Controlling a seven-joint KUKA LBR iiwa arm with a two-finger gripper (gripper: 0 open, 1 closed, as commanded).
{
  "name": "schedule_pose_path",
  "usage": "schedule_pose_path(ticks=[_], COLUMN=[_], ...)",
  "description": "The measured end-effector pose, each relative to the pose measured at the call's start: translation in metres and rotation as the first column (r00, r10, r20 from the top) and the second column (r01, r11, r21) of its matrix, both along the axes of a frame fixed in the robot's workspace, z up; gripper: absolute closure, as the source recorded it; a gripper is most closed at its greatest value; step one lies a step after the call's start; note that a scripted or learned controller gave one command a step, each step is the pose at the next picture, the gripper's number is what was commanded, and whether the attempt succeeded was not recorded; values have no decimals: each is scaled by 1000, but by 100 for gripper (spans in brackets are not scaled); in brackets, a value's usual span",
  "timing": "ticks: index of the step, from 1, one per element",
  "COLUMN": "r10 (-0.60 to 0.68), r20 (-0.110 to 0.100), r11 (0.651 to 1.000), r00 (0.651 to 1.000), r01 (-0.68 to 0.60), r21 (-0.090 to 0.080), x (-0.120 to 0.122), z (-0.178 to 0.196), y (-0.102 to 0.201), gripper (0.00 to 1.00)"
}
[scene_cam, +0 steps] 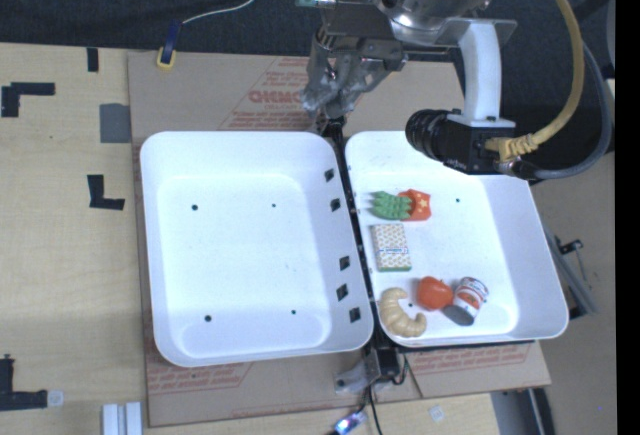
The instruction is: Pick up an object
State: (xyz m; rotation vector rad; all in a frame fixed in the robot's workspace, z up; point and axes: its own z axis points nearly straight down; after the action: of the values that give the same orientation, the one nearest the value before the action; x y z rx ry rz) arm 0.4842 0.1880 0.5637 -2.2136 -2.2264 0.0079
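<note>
My gripper hangs above the far rim where the two white bins meet, apart from every object. In the right bin lie several small things along its left and near side. A green leafy toy with a red piece is farthest back. A small patterned box lies flat just in front of it. Near the front rim sit a tan croissant, a red tomato and a small tipped can, close together.
The left bin stands beside the right one, joined by black clips along the shared rim. Both rest on a cardboard sheet. The arm's black fitting and yellow hose overhang the right bin's far corner.
</note>
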Motion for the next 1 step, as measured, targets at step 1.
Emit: schedule_pose_path(ticks=[1], r10=[-1], r20=[0], r11=[1000], r00=[1000], r01=[1], r21=[0], x=[-1], z=[-32], y=[45], gripper=[100])
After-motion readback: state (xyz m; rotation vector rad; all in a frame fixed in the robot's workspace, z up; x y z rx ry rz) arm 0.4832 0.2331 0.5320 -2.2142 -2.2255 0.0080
